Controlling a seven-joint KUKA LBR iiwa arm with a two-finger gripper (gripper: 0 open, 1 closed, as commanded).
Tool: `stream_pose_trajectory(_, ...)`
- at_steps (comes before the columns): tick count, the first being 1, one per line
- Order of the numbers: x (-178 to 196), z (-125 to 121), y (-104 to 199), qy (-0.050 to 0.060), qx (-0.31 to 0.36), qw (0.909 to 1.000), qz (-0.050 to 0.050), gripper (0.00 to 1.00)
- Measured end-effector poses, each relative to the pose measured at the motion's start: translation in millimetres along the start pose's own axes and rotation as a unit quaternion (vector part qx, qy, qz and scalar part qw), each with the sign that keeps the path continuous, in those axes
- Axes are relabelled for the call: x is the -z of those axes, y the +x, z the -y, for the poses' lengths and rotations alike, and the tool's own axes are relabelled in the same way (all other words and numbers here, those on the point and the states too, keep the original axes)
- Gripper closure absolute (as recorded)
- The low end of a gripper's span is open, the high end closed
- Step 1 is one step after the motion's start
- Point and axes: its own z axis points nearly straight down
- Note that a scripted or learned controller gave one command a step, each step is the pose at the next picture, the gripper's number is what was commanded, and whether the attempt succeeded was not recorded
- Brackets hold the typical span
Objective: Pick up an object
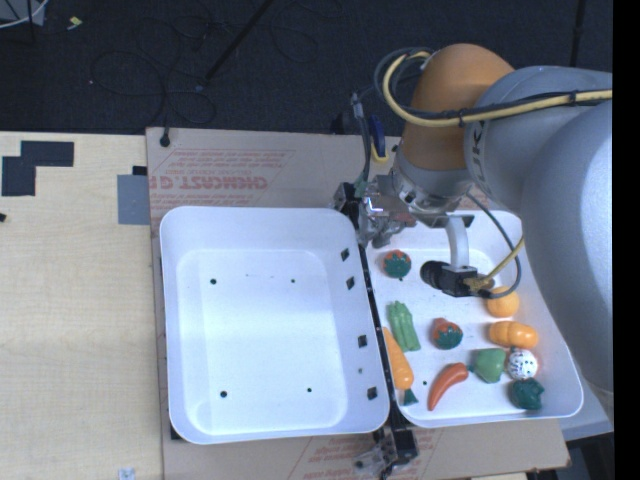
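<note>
The right bin (pixel 560 393) holds several toy foods. A round red and green piece (pixel 398 263) lies near its back left corner. My gripper (pixel 382 226) hangs just behind that piece, close to the bin's left wall, with nothing seen in it. Further forward lie a green bean pod (pixel 402 325), a red and green tomato (pixel 446 334), an orange carrot (pixel 399 361) and a red chili (pixel 446 384).
Along the right bin's right side sit two orange pieces (pixel 503 305) (pixel 515 335), a green pepper (pixel 488 365), a white dotted ball (pixel 521 366) and a dark green floret (pixel 526 395). The left bin (pixel 180 268) stands beside it. The arm's bulk covers the right bin's back right.
</note>
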Motion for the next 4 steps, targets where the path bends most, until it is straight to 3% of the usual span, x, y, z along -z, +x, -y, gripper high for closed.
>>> stream_pose_trajectory(1,0,0,23,-0.001,0.001,1.0,0.0,1.0)
stream_pose_trajectory(2,185,10,29,-0.011,0.001,0.9999,-0.001,1.0)
stream_pose_trajectory(4,267,83,60,-0.003,0.001,1.0,-0.001,1.0)
